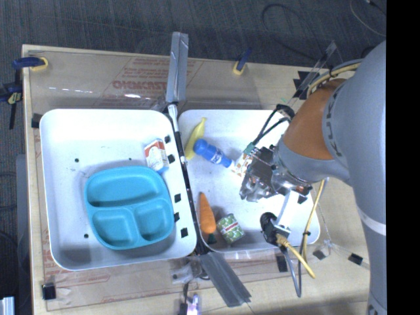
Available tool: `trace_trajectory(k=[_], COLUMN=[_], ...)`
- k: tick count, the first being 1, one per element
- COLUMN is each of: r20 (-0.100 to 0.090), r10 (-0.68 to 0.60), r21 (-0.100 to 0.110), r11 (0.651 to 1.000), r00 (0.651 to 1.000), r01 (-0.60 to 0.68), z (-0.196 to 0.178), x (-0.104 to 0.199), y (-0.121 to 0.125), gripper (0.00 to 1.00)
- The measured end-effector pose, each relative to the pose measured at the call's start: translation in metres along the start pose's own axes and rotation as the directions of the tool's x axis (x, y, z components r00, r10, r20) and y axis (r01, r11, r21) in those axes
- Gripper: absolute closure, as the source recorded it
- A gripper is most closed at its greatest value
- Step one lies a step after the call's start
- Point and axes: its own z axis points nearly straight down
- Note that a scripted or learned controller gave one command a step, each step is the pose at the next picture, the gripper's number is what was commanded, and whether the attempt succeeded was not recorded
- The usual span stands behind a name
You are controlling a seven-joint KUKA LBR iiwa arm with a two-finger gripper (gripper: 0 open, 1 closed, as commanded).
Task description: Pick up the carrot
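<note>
The orange carrot [207, 214] lies along the left wall of the right bin [226, 126], near its front, pointing toward the back. My gripper [250, 190] hangs over the middle of the right bin, to the right of the carrot and a little behind it. A gap of bare bin floor separates them. I see nothing between its fingers.
A green can [230, 228] lies beside the carrot's front end. A blue bottle [213, 153] and a yellow banana [195, 136] lie at the right bin's back left. The left bin [59, 176] holds a blue divided tray [128, 206] and a small red-and-white carton [155, 155].
</note>
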Motion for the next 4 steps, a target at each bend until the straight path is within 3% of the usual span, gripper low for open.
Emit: trace_trajectory(k=[3, 4], r20=[0.003, 0.003], r10=[-0.03, -0.031], r21=[0.015, 0.016], r11=[0.999, 0.999], r00=[1.0, 1.0], r01=[0.03, 0.031], z=[-0.026, -0.026], x=[0.004, 0.005], y=[0.0, 0.0], gripper=[1.0, 0.0])
